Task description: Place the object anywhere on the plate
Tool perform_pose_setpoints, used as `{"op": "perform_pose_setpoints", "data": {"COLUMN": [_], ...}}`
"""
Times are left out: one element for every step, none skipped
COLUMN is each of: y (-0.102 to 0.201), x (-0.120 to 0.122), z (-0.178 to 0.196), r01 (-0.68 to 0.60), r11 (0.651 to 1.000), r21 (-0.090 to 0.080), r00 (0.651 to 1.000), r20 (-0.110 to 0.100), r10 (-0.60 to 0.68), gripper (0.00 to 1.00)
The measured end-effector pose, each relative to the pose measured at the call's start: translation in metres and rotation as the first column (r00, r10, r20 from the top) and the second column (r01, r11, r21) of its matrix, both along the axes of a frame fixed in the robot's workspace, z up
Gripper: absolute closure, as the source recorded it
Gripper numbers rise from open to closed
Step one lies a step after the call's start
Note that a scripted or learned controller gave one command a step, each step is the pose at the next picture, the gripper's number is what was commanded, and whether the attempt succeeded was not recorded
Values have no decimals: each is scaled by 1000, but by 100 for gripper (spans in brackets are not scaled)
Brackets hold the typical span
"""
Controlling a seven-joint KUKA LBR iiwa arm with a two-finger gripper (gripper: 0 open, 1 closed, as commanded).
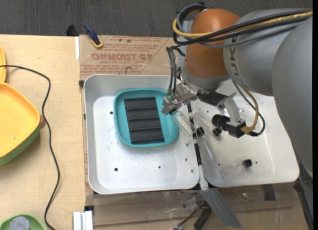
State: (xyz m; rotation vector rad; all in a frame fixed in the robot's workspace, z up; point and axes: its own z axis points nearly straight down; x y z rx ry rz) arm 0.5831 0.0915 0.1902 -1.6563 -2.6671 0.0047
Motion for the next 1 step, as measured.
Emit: {"op": "perform_pose_setpoints", "data": {"y": [-1], "x": [0], "z": [0], "r01": [0], "r11": [1000], "r21": [0], "r00": [1000], "r20": [1], "r10": [0], "gripper": [0]}}
